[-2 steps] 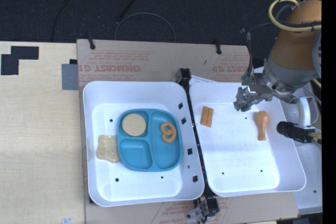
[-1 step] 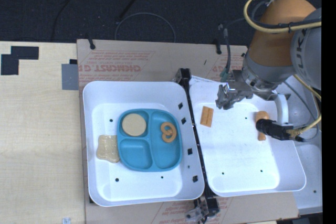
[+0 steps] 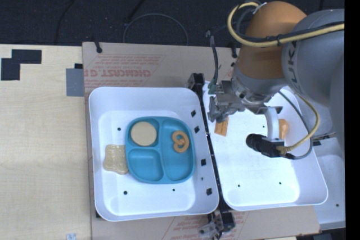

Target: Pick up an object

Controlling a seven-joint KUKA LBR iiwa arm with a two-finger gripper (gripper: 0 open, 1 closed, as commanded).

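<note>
Where the bins meet, the claw (image 3: 220, 115) hangs over an orange block (image 3: 221, 128).

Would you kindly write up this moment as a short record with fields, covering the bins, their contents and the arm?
left bin: holds a blue divided plate
plate contents: round tan cookie in one compartment, pretzel in another
beside plate: pale flat piece lying at its left edge, on the bin floor
right bin: holds an orange block near its left wall
arm: reaches in from the right, over the right bin
gripper: directly above the orange block; grasp cannot be confirmed
</note>
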